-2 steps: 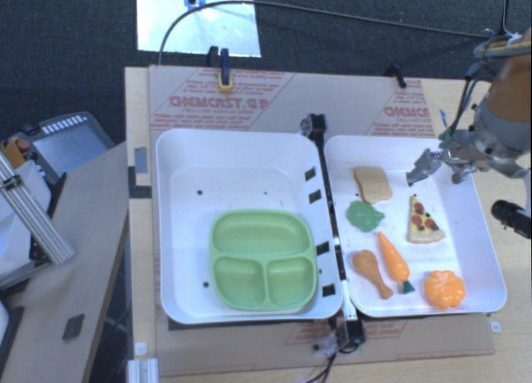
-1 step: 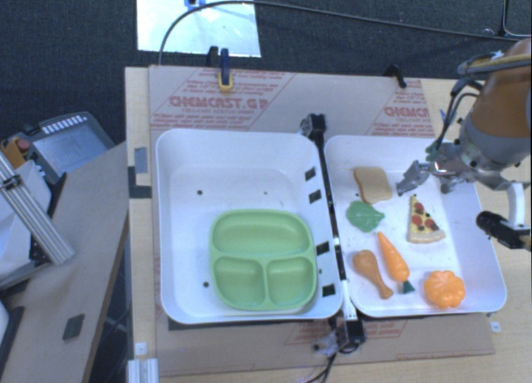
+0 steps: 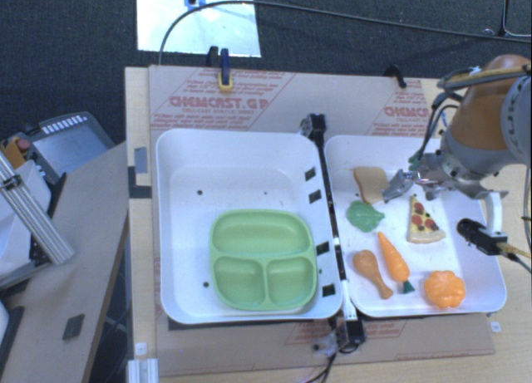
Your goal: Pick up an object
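The right bin (image 3: 497,290) holds several toy foods. A tan bread slice (image 3: 369,182) lies at the back, with a green lettuce leaf (image 3: 363,216) just in front of it. A pizza slice (image 3: 425,222) is on the right. Nearer the front are an orange carrot (image 3: 393,257), a brown chicken drumstick (image 3: 371,272) and an orange fruit (image 3: 445,288). My gripper (image 3: 415,188) hangs over the back of this bin, between the bread and the pizza slice. Its fingers (image 3: 398,184) stand open with nothing between them.
The left bin (image 3: 187,174) holds a green divided plate (image 3: 263,258). A black divider (image 3: 322,198) runs between the two bins. The grey arm with its orange band (image 3: 490,111) comes in from the right above the bin's back corner. A black part (image 3: 480,236) sticks out near the right wall.
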`<state>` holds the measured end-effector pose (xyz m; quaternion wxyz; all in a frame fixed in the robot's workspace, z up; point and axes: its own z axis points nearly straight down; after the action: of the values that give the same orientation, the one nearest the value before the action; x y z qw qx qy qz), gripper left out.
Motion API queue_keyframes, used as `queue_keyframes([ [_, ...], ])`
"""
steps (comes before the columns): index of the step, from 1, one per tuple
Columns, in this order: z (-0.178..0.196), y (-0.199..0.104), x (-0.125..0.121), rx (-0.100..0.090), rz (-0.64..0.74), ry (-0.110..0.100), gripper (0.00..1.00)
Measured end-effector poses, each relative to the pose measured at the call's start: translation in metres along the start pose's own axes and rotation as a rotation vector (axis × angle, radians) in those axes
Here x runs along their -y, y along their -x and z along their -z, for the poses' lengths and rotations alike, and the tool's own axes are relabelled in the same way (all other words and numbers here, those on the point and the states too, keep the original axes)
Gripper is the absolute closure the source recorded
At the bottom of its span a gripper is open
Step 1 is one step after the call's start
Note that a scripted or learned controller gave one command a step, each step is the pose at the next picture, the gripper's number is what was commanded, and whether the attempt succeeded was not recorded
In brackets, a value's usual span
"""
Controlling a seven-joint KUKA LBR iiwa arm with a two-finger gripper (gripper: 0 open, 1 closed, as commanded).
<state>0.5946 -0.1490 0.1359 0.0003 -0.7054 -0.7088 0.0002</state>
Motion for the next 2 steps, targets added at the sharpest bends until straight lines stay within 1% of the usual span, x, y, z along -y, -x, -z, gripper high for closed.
queue_keyframes([
  [1,-0.048,0.000,-0.002,0.002,-0.002,0.007,0.00],
  [2,-0.036,0.000,-0.003,0.002,-0.002,0.010,1.00],
])
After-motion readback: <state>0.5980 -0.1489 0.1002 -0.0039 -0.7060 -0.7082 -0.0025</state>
